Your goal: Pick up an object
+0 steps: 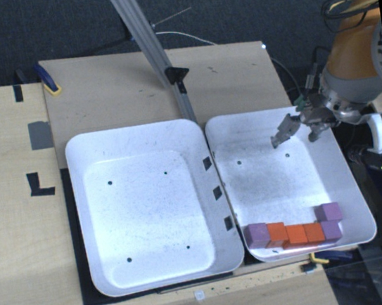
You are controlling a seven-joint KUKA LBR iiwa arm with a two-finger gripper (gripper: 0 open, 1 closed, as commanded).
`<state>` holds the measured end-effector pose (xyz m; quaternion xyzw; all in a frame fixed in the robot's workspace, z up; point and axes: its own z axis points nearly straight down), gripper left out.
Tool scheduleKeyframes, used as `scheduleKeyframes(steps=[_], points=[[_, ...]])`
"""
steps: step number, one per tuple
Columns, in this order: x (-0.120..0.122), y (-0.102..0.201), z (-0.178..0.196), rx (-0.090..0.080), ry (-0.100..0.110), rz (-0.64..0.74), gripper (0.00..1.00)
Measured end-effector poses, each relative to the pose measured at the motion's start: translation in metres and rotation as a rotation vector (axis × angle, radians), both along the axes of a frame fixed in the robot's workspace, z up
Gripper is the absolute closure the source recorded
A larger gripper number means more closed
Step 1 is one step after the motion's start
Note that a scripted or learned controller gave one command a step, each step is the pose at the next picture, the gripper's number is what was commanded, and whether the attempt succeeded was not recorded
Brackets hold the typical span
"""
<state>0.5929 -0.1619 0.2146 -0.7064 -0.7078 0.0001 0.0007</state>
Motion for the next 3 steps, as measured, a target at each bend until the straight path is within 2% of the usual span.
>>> scheduleKeyframes(steps=[1, 2, 3], points=[[-0.026, 0.033, 0.067, 0.000, -0.007, 0.003, 0.00], [-0.037, 0.058, 0.074, 0.001, 0.000, 0.002, 0.00], [-0.034, 0.082, 0.078, 0.000, -0.001, 0.003, 0.00]])
